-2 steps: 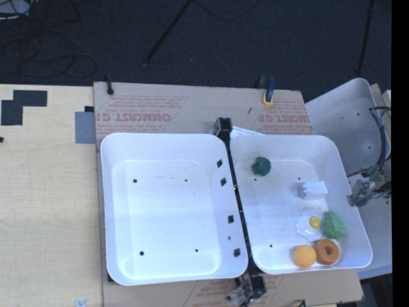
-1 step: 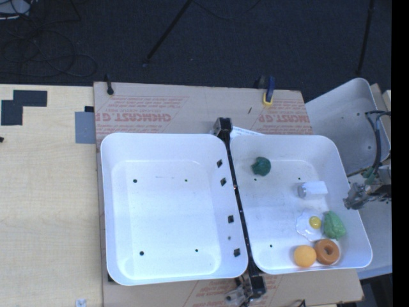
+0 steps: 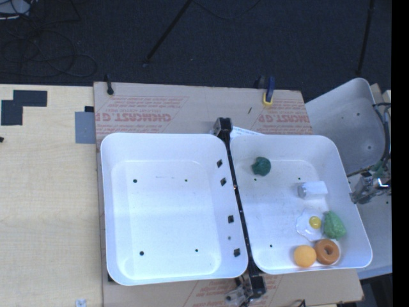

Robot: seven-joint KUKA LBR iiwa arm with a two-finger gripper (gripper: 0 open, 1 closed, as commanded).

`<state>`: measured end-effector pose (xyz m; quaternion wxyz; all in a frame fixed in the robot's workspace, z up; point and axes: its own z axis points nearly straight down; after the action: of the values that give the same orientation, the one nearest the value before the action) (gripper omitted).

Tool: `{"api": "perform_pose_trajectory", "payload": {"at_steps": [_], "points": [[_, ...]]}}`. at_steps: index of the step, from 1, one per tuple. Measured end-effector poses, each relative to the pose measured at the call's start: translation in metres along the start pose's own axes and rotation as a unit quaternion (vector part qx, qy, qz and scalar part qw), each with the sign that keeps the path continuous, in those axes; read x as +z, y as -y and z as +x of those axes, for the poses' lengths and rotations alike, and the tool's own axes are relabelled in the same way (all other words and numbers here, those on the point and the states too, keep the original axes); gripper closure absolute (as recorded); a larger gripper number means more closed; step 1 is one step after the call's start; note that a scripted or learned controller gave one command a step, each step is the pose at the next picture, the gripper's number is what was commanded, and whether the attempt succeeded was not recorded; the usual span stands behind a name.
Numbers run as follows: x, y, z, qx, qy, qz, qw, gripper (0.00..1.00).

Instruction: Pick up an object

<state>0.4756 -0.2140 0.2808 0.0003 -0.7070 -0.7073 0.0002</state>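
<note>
The pick looks not yet begun: every object lies on the floor of the right-hand shallow white plastic bin (image 3: 348, 235), none is lifted or clamped, and whether the gripper is open or closed cannot be told from this view. All of the grasp is therefore left: choosing a target, descending, closing and raising. The left-hand shallow white plastic bin (image 3: 115, 171) sits just beside it on the cardboard-covered desk (image 3: 147, 110), with a dark divider between the two. The candidates are all in the right bin. A dark green rounded lump (image 3: 261, 166) sits alone near the bin's far left part, well apart from the rest, and I judge it the easiest to reach cleanly. A small pale grey block (image 3: 312, 188) lies toward the bin's right wall. Nearer the front corner things crowd together: a small yellow piece inside a clear wrapper (image 3: 314, 222), a light green crumpled object (image 3: 334, 225) just beside it, then an orange ball (image 3: 305, 256) touching or nearly touching a brown ring shaped like a doughnut (image 3: 328, 252). That cluster probably risks a nudged neighbour.
</note>
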Motion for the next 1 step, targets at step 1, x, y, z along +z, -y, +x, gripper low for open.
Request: {"api": "perform_pose_trajectory", "payload": {"at_steps": [1], "points": [[0.0160, 0.0001, 0.0009, 0.001, -0.001, 0.002, 1.0000, 1.00]]}}
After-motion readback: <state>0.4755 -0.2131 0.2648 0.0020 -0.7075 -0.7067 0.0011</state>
